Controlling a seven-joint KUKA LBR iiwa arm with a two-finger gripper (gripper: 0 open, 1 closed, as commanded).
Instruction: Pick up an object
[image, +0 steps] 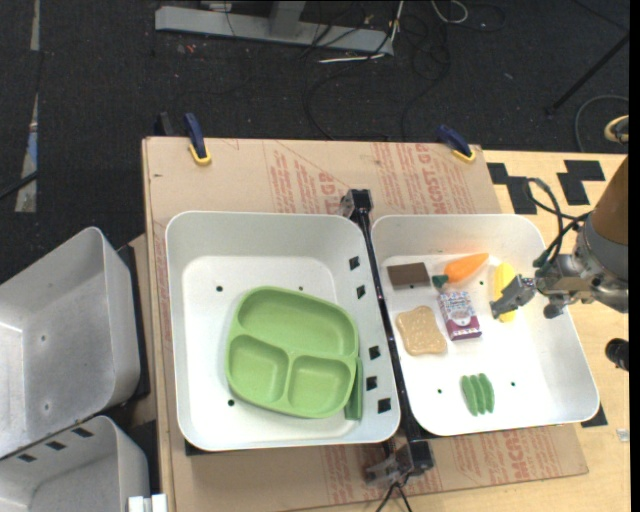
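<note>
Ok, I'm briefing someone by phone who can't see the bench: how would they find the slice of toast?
Look in the right-hand white bin, the one the gripper reaches into. The toast lies near that bin's left wall, below a dark brown block and left of a small purple carton. It is the only flat, tan, bread-shaped piece with a speckled surface.

You see the tray (292, 352) in the left bin (190, 240); toast (421, 331), carton (459, 312) and pods (478, 393) lie in the right bin (560, 390).
</note>
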